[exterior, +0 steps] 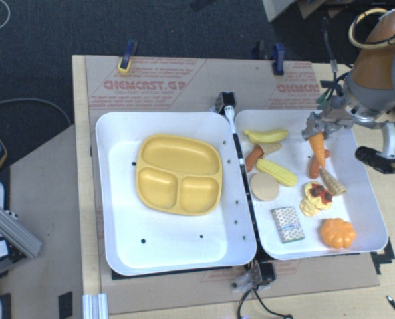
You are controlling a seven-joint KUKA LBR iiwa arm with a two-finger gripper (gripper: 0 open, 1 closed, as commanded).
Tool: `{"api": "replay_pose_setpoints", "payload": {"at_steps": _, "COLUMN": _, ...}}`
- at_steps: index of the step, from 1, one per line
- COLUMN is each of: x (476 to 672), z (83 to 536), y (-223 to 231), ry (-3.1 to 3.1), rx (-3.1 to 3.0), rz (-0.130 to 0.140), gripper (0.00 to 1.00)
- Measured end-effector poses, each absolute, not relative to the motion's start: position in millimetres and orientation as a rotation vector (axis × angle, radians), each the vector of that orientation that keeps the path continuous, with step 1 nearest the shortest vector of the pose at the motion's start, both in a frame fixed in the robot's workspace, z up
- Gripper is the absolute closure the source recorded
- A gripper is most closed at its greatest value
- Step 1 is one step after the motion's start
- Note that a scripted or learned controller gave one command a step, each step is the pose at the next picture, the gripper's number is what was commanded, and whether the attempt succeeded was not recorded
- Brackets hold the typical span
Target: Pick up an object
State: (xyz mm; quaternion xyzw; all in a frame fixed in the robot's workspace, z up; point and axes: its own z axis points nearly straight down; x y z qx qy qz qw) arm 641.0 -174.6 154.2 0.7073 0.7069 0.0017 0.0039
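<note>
"Where is the robot's hand?"

"See the gripper? It hangs over the far end of the right bin. The top of the carrot looks to be right between its fingers. I think the jaws are closed on it, and the carrot hangs down."

"What else is in there?"

"A banana, a corn cob, a hot dog, a little pumpkin and a small box. The yellow plate sits alone in the left bin."

"How should it do this well?"

"I would go straight up, slowly, and squeeze tight. The grip is only on the tip, so the carrot could swing or slip out. There is another orange piece just under it, so don't bump that."
</note>
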Motion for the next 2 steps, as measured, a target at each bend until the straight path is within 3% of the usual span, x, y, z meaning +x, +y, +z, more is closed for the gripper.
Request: {"api": "replay_pose_setpoints", "payload": {"at_steps": 2, "x": 642.4, "z": 227, "y": -172, "ry": 2.218, "rx": 2.216, "rz": 0.005, "gripper": 1.00}}
